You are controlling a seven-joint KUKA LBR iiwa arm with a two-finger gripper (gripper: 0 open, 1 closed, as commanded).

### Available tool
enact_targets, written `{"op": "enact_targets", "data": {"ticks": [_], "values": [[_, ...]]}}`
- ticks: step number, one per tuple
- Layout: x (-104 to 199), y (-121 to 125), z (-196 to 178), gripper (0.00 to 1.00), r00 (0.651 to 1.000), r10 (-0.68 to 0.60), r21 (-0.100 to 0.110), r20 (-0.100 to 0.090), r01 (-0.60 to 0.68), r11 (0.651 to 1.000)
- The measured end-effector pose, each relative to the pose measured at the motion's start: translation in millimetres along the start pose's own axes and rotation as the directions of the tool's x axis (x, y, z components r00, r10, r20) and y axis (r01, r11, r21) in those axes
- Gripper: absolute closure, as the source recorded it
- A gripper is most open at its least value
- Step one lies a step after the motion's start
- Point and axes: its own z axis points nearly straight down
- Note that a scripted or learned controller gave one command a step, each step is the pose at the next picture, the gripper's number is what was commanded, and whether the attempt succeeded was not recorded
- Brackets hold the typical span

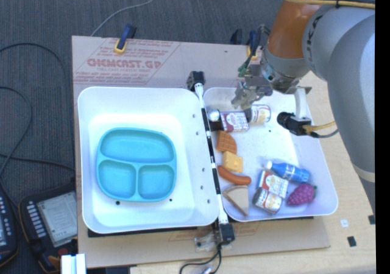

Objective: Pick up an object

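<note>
My gripper [245, 101] hangs over the far left part of the right bin [323, 175], below the arm's orange band. Just under and in front of it lies a small can with a maroon label [235, 122]. A second small can with a pale label [262, 114] lies to the gripper's right. Nothing shows as lifted. Further forward in this bin lie a waffle piece [226, 142], a yellow cracker [232, 161], a hot dog [235, 176], a bread slice [236, 199], a blue bottle [288, 172], a small printed carton [271, 190] and purple grapes [301, 194].
The left bin [91, 108] holds a blue divided plate [137, 163]. A black divider rail [209, 145] runs between the bins. A black fitting with a cable [294, 122] sits at the right bin's far right rim. The grey arm fills the upper right.
</note>
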Motion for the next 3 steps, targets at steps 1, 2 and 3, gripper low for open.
{"op": "enact_targets", "data": {"ticks": [1,2,3], "values": [[50,18,-5,1.00,1.000,-0.001,0.000,-0.001,0.001,1.000],[32,12,-9,1.00,1.000,0.001,-0.001,0.001,-0.001,1.000],[75,18,-11,1.00,1.000,0.000,0.000,-0.001,0.000,1.000]]}}
